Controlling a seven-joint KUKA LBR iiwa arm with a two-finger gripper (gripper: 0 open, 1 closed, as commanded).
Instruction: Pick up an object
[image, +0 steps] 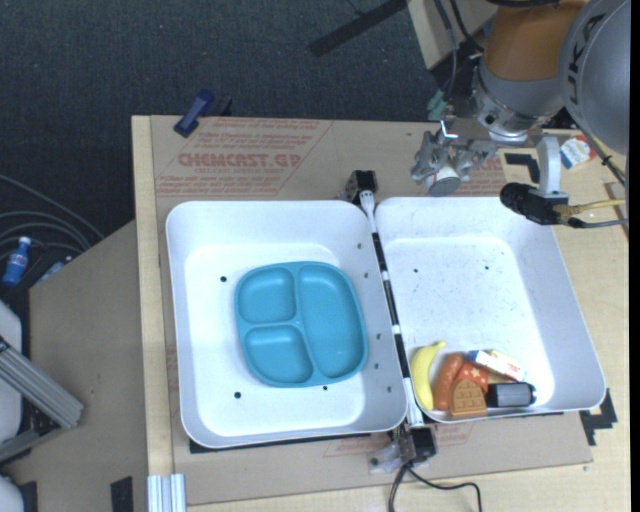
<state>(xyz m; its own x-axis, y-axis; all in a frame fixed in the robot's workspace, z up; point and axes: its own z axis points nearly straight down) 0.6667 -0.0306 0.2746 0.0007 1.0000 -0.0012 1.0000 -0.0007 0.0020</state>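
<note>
Nearest the cam: a small heap in the near corner of the R bin. A yellow banana stands against the near-left wall, w/ an orange-brown toy food piece touching its right side. A black block lies along the near rim, and a white pkg w/ orange-red print sits just behind the block. All four are bunched together; exact overlap is hard to read.

The claw hangs at the far side of the bench, over the cardboard sheet just beyond the R bin's far rim, near its far-left corner — well apart from the heap, at the opposite end of the bin. Can't tell whether it's open or closed; the metal parts blur together from this angle. The wrist points roughly straight down. The orange band sits right above it, and the grey arm leads off to the upper right.

Outward from there: a black clip sits at the far end of the seam btw the bins, just left of the claw. The R bin floor is white w/ dark specks. The L bin holds a blue 3-compartment plate — flat, about mid-floor. A small blue item lies at the cardboard's far-left edge. Red print on the cardboard partly reads "CHEMCAST".
</note>
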